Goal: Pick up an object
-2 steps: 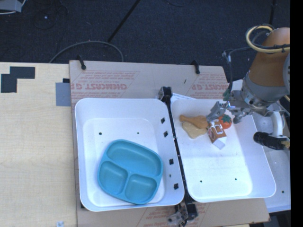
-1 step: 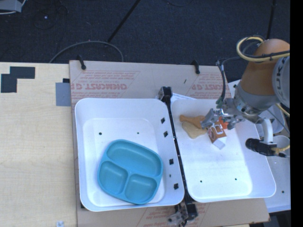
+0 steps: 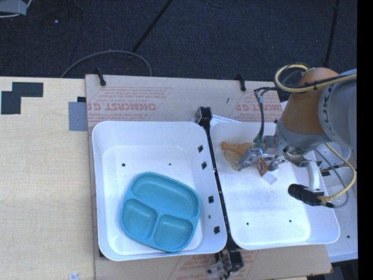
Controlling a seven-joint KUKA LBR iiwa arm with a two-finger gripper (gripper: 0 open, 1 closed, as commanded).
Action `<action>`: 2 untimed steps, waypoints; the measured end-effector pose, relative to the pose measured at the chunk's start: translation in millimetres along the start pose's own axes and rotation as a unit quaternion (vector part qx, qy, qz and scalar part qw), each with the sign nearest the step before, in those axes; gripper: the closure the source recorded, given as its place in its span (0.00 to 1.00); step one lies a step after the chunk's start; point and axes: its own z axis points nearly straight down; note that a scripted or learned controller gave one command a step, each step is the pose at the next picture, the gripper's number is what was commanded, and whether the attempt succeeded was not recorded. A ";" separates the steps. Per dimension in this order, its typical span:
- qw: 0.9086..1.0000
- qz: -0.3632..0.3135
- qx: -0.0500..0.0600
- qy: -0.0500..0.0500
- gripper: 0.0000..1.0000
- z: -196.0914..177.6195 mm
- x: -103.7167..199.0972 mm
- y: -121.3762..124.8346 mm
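My gripper (image 3: pixel 258 160) hangs low over the upper part of the right bin (image 3: pixel 280 229). A tan, wood-coloured object (image 3: pixel 234 151) lies in that bin's upper left corner, just left of the gripper and touching or nearly touching it. A small brown piece (image 3: pixel 263 167) and a small white piece (image 3: pixel 270 178) sit right under the gripper; whether either is held is hidden by the gripper body.
A blue divided plate (image 3: pixel 160 210) lies in the left bin (image 3: pixel 111 156). A black divider rail (image 3: pixel 213 179) runs between the two bins. The arm's grey and orange wrist (image 3: pixel 309 109) stands over the right bin's upper right corner.
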 end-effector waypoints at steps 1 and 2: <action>1.000 0.001 -0.011 -0.004 0.00 14.0 -2.8 5.2; 1.000 0.003 -0.010 -0.004 1.00 5.5 -4.4 4.5</action>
